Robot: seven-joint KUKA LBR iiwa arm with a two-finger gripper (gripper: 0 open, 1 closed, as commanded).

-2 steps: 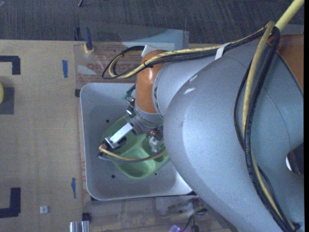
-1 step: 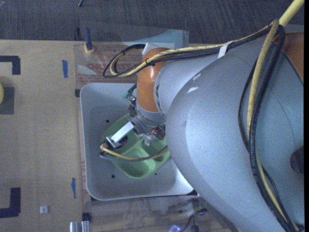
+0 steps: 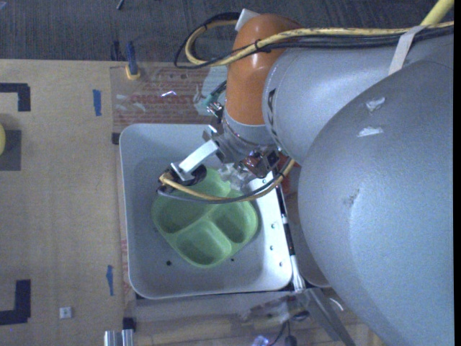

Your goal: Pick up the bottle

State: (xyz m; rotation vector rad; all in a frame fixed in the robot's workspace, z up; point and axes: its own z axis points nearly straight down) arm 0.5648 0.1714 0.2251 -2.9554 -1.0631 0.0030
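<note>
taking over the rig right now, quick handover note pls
The tool is down in the shallow white bin, at the upper edge of the green divided plastic tray; open or shut cannot be told.
The bottle: the grey arm covers that spot, so no grasp is confirmed.
Done: nothing that can be confirmed.
Left: locate the bottle, grip it, lift it clear.
</note>
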